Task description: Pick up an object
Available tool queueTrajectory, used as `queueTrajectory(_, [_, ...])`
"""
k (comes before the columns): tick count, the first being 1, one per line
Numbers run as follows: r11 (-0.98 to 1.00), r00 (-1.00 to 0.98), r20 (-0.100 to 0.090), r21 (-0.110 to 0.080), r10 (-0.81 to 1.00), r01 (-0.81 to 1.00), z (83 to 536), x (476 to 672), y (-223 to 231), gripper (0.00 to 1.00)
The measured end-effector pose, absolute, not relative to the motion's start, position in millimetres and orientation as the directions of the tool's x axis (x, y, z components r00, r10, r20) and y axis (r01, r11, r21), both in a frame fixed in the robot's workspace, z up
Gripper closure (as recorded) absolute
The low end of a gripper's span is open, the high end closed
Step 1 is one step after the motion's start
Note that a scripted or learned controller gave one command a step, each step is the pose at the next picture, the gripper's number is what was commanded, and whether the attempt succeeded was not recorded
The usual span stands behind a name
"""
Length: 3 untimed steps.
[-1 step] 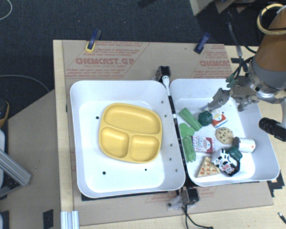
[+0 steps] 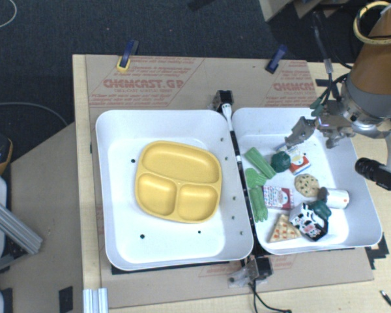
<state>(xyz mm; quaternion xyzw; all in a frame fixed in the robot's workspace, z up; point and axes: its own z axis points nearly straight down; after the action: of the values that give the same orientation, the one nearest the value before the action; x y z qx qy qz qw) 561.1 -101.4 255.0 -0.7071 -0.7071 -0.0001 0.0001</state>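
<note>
Gripper (image 2: 300,134): over the right bin (image 2: 362,230) — fingers' state cannot be told
Tray (image 2: 178,180): yellow, in left bin (image 2: 117,194)
Cookie (image 2: 305,184): right bin — among toys

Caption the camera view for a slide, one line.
KUKA gripper poised over the right bin of toy food, by a dark green piece; yellow divided tray fills the left bin.

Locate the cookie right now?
In the camera view the cookie lies in the right bin, just below the small red-and-white packet and above the white cylinder.
</note>
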Motion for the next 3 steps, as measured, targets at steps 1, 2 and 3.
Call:
queueTrajectory(1, [0.000,0.000,0.002,-0.007,1.000,1.000,208.8,555.3,-94.8,0.00])
queueTrajectory(2, [-0.001,0.001,0.002,-0.009,1.000,1.000,148.2,547.8,-99.1,0.00])
queueTrajectory(3, [-0.001,0.001,0.002,-0.007,1.000,1.000,104.8,549.0,-99.1,0.00])
